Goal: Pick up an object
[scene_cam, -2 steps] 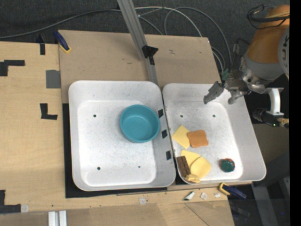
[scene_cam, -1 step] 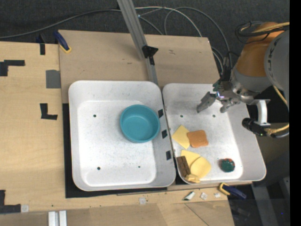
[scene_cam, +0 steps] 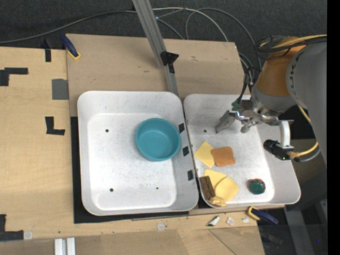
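At the near edge of the tabletop (scene_cam: 32, 142), a blue-and-yellow clamp (scene_cam: 261, 215) is lying just outside the right bin (scene_cam: 280, 193), with a few small white bits beside it. Just inside that bin's near wall, a brown block (scene_cam: 207, 186) is sitting against a pale yellow piece (scene_cam: 221, 185), the two touching at the near left corner. To their right, well apart from them, a small dark green round object (scene_cam: 257, 186) is resting close to the near right corner. A little farther in, an orange-brown square piece (scene_cam: 223, 156) is lying just beside a yellow diamond-shaped piece (scene_cam: 204, 154), their edges touching or nearly so. In the left bin (scene_cam: 95, 195), a teal bowl (scene_cam: 157, 138) is sitting upright toward the right side of the floor, near the wall that the two bins share. Farther back in the right bin, the end effector (scene_cam: 236, 124) is hanging over bare bin floor beyond the orange-brown piece, its two fingers standing spread apart, one slanting toward the left and the other pointing down near the middle, with nothing between them. The grey arm (scene_cam: 311, 84) with its orange band is reaching in from the right above it. Beyond the bins, a grey metal pole (scene_cam: 154, 36) is slanting across the board, black cables (scene_cam: 212, 20) are trailing over the dark floor, and another blue-and-yellow clamp (scene_cam: 71, 47) is gripping the board's far left corner.
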Action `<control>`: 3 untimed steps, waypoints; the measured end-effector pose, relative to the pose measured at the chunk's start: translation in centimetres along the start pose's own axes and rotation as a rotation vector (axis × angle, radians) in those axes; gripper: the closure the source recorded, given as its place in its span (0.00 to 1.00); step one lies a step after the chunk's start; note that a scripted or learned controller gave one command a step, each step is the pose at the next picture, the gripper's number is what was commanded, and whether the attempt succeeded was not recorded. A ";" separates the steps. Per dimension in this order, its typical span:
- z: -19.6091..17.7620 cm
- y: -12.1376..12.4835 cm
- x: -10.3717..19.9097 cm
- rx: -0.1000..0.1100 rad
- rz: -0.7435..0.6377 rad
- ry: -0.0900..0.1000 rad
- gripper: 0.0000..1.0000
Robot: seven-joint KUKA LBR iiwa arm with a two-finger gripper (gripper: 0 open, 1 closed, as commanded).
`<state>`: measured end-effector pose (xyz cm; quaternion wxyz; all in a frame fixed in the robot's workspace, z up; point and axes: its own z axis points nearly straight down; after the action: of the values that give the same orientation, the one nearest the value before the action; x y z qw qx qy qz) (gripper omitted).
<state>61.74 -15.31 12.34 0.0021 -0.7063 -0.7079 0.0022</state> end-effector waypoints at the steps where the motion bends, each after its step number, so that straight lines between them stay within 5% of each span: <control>1: -1.3 0.1 0.0 -0.003 -0.002 0.000 1.00; 3: -12.8 0.6 -1.1 -0.011 0.001 -0.001 1.00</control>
<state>62.44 -16.45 25.18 -0.0025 -0.7066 -0.7076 -0.0013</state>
